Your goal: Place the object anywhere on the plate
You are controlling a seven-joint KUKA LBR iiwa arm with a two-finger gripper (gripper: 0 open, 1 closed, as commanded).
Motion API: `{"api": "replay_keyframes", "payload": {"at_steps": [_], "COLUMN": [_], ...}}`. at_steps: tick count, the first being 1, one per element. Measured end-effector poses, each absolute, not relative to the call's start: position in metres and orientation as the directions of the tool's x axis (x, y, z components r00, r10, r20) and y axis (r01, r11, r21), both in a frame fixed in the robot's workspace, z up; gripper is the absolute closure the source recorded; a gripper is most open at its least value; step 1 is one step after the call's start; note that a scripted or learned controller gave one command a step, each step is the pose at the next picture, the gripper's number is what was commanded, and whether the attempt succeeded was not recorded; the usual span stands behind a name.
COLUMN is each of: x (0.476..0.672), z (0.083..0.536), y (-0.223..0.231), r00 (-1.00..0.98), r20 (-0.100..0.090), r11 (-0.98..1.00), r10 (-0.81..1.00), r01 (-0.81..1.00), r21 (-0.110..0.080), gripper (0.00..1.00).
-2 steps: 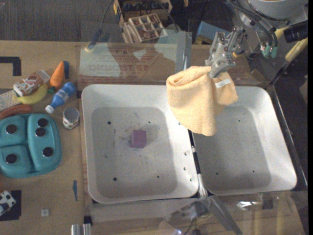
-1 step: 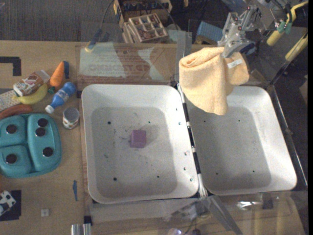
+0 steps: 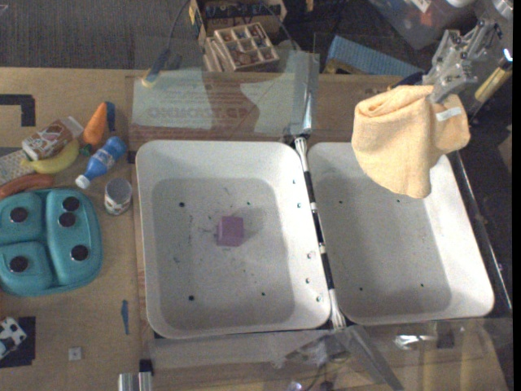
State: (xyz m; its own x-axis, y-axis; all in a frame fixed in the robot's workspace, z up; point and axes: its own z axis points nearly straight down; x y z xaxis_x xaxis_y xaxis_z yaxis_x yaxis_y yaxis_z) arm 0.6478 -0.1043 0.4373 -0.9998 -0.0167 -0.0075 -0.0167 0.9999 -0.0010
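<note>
1. The end effector [image 3: 444, 88] hung at the upper right of the frame, pinched shut on the top edge of a yellow cloth [image 3: 404, 139] that drooped over the right bin's [image 3: 423, 292] far corner.
2. No obvious plate showed; a small purple square [image 3: 230, 230] lay mid-frame in the left bin [image 3: 163, 300].
3. To my eye, the carry wanted height, so the trailing hem cleared the rims between the bins.
4. I'd have lowered it until the cloth pooled before letting go.
</note>
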Motion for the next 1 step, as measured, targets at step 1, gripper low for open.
{"api": "replay_keyframes", "payload": {"at_steps": [1], "x": [0.6671], "z": [0.437], "y": [-0.1946], "r00": [-1.0], "r20": [-0.01], "r11": [1.0], "r10": [0.013], "r01": [0.013], "r21": [-0.002], "gripper": [1.0]}}
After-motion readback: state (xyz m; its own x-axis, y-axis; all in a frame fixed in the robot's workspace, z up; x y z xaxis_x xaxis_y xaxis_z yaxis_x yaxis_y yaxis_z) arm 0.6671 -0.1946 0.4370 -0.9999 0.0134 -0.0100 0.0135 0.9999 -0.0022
